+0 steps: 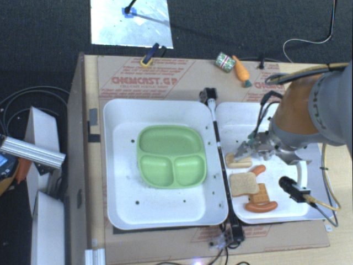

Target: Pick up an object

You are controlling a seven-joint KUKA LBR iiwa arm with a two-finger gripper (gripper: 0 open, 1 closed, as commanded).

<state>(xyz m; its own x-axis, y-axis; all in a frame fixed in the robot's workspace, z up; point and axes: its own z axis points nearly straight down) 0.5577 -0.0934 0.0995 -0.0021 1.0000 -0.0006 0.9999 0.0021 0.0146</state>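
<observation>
Bins: two, white, side by side on the bench; left bin [124, 203] holds one green tray [171, 155] with three compartments, one wide at the far side and two smaller at the near side; right bin [237, 117] holds the food pieces, all in its near half.

Count in right bin, as far as I can resolve: one pale roll [238, 162] close to the divider; one slice of bread [243, 184] just nearer than the roll; one small orange-red piece [259, 170] beside the bread's far right corner; one tan cracker [261, 195] touching the bread's right edge; one sausage [261, 206] at the near wall; total five.

My arm comes in from the right, orange band above the wrist; my gripper [246, 148] sits low over the right bin, just above the roll's far end; whether it touches the roll I cannot tell; whether the fingers are spread or closed I cannot tell, the tips being too small and blurred; nothing is visibly between them.

Outside the bins, on the far board: one small can [225, 61] and one carrot [241, 70], near each other; one yellow-tipped clip [150, 56] further left.
</observation>
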